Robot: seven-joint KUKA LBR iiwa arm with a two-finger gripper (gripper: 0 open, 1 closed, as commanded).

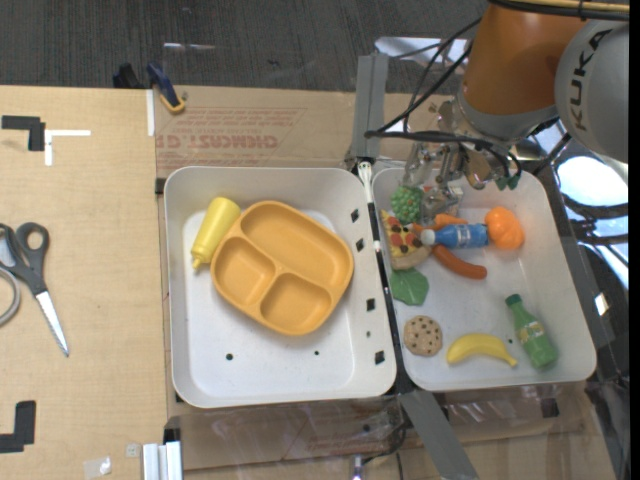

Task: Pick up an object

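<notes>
While the gripper (437, 181) hovers, green grapes (405, 202) lie just beside (lower-left).

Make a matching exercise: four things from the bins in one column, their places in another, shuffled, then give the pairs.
Things:
1. banana
2. yellow bottle
3. cookie
4. green bottle

Places:
A. left bin, beside the divided tray
B. right bin, front right corner
C. right bin, just left of the banana
D. right bin, front, between two other things

Pairs: 1-D, 2-A, 3-C, 4-B
</notes>
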